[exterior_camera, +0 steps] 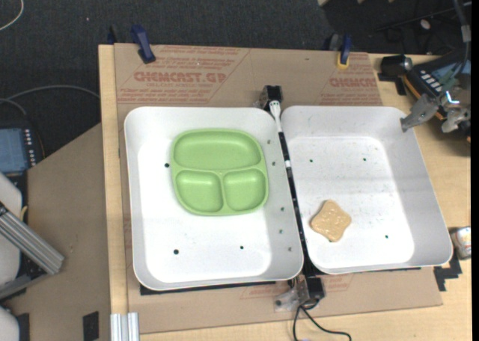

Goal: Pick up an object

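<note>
tan cookie-like piece (330,220) lies flat near the front of the right bin (419,182), free to grab; my gripper (419,113) waits beyond that bin's far right corner, fingers perhaps apart, i cannot tell; green divided plate (219,171) sits in the left bin (150,242)

Two shallow white bins are being counted on the surface (112,182): the left bin (150,257) and the right bin (419,205), set side by side. One green divided plate (219,172) is being recorded in the left bin; three compartments are being counted in it, one long and two smaller. One tan, biscuit-like piece (330,220) is being recorded in the right bin. Two clamps are being noted at the surface's far edge: one blue clamp (141,43) and one blue-and-yellow clamp (343,51). One pincer (419,113) is being logged at the right side.
</note>
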Controlling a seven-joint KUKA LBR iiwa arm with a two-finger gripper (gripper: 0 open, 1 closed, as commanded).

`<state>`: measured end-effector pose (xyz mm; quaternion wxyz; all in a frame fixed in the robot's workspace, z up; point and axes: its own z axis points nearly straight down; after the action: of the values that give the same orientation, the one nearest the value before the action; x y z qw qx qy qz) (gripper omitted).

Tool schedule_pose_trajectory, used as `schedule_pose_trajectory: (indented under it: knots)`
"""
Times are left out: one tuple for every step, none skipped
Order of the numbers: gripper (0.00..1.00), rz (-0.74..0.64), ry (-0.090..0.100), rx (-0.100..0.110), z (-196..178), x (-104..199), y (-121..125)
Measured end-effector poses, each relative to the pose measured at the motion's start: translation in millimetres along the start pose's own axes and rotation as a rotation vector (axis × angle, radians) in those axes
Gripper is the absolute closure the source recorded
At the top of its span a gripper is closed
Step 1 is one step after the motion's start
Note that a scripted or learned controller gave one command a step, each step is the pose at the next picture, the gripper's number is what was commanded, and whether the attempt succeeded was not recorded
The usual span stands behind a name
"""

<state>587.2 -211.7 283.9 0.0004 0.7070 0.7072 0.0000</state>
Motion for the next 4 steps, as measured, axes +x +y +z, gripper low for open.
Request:
schedule_pose_trajectory:
  knots:
    - [0.00, -0.006, -0.004, -0.020, -156, 39, -6]
    - [0.00, 0.006, -0.006, -0.009, -220, -16, -36]
    - [0.00, 0.002, -0.004, -0.007, -255, -13, -69]
    - [0.00, -0.010, 0.003, 0.000, -253, 88, -109]
